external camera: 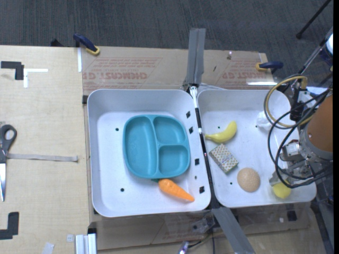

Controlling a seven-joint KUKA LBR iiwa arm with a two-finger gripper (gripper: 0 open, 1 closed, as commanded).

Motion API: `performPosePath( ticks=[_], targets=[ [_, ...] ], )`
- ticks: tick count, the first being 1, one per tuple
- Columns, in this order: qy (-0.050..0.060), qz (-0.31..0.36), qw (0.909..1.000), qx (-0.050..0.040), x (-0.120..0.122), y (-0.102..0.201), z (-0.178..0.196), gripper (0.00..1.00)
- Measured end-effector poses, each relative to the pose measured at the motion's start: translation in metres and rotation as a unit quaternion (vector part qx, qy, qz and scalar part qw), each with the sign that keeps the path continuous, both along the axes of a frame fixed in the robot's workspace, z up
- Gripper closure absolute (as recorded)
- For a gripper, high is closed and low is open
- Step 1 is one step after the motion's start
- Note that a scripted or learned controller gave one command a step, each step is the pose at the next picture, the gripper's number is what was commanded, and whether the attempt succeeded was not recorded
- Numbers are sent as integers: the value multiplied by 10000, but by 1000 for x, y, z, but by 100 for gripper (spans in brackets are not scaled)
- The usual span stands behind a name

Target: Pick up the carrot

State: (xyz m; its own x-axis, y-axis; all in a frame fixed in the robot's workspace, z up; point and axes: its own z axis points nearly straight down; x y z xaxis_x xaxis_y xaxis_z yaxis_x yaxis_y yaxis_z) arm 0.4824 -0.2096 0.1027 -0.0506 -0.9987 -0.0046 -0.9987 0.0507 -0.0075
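Note:
The orange carrot (176, 190) lies on its side in the left bin (104, 157), near the front wall and just below the teal plate. My gripper (287, 177) hangs low over the right bin's (239, 100) front right corner, wrapped in black cables. It is far to the right of the carrot, with the divider between the bins in between. A small yellow fruit (282, 191) sits right under it.
A teal divided plate (157, 146) takes up the middle of the left bin. The right bin holds a banana (222, 133), a patterned block (223, 158) and a tan ball (248, 179). Scissors (5, 142) lie on the bench at far left.

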Motion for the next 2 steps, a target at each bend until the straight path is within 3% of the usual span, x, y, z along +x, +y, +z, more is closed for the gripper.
performPosePath(
  ticks=[1,2],
  targets=[
    [15,1266,9919,-11,-3,2,78,100],
    [12,3598,9330,-9,26,1,110,100]
  ],
)
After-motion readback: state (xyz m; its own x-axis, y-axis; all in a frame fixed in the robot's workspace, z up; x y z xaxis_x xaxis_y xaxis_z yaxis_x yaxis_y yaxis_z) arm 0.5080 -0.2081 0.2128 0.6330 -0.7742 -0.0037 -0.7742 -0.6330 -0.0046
